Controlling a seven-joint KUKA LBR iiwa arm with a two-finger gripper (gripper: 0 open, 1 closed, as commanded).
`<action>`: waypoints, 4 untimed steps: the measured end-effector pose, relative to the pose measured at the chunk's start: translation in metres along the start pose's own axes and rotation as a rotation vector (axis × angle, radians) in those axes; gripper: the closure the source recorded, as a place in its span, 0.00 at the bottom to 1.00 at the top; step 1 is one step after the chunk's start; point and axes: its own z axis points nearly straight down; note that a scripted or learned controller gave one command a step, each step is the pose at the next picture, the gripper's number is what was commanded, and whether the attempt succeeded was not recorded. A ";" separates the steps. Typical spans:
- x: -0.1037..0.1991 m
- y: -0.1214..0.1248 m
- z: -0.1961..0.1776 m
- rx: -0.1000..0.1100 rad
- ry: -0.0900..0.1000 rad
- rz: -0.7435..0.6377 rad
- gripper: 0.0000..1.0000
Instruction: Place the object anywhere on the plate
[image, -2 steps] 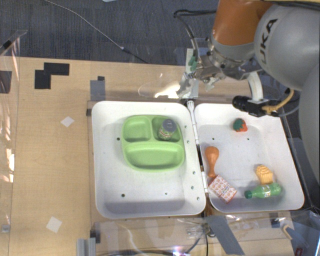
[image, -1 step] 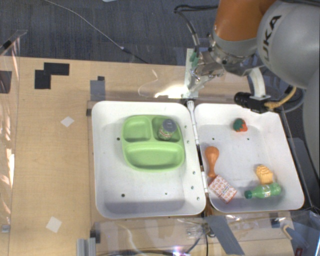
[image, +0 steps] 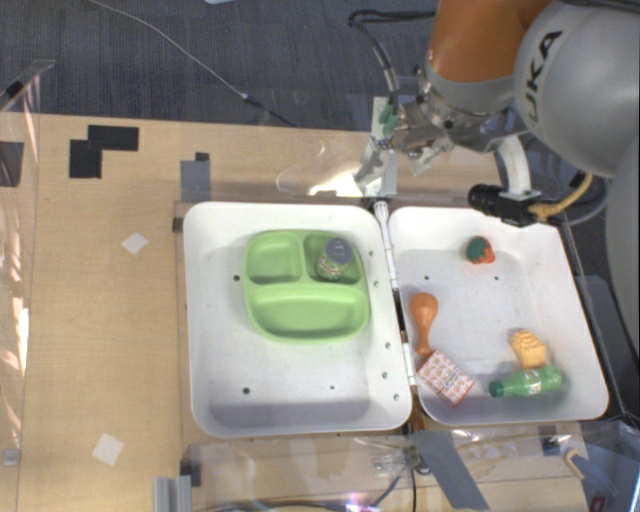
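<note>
A green plate (image: 300, 300) with three compartments lies in the left bin (image: 220, 400). A small grey jar with a dark lid (image: 335, 258) stands in the plate's back right compartment. My gripper (image: 379, 176) hangs above the back edge of the bench, over the seam between the two bins. It is behind the plate, apart from the jar, and I see nothing in it.
The right bin (image: 560, 290) holds a red and green fruit (image: 479, 250), an orange drumstick-shaped toy (image: 424, 320), a red-checked packet (image: 444, 378), a yellow item (image: 529, 347) and a green bottle (image: 526, 382) lying on its side. A raised divider (image: 393, 300) separates the bins.
</note>
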 end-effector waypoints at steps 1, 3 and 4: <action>0.000 0.002 -0.013 -0.006 -0.002 -0.005 1.00; 0.001 0.003 -0.025 -0.012 -0.004 -0.011 1.00; 0.001 0.003 -0.025 -0.012 -0.004 -0.012 0.00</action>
